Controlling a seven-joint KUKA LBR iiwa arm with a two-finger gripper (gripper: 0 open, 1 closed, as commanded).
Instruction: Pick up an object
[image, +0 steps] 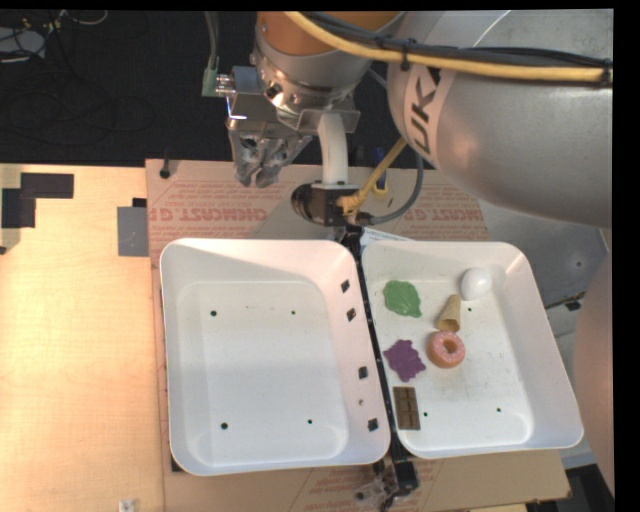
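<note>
Looking down from the fixed camera, I note nearest to me the front edge of the desk (80, 400), pale wood on the left, with brown cardboard (200, 205) under the two white bins. Left bin (190, 440) sits beside the right bin (555, 420), their inner walls touching along a dark seam. In the right bin, nearest item is a small brown rectangular block (406, 407), close to the inner wall. Just behind it lies a purple flat piece (404, 358), and to its right a pink ring-shaped doughnut toy (446, 349), near but apart from the purple piece. Above the doughnut, almost touching it, is an ice-cream cone toy (462, 298), tan cone tilted with its white scoop toward the far right corner. A green flat piece (402, 297) lies left of the cone, near the inner wall. Farthest back, beyond both bins and above the cardboard, hangs the end effector (262, 172) under the grey arm (520, 120); its fingers point down, close together, clenched on nothing that I can see, well apart from every object.
</note>
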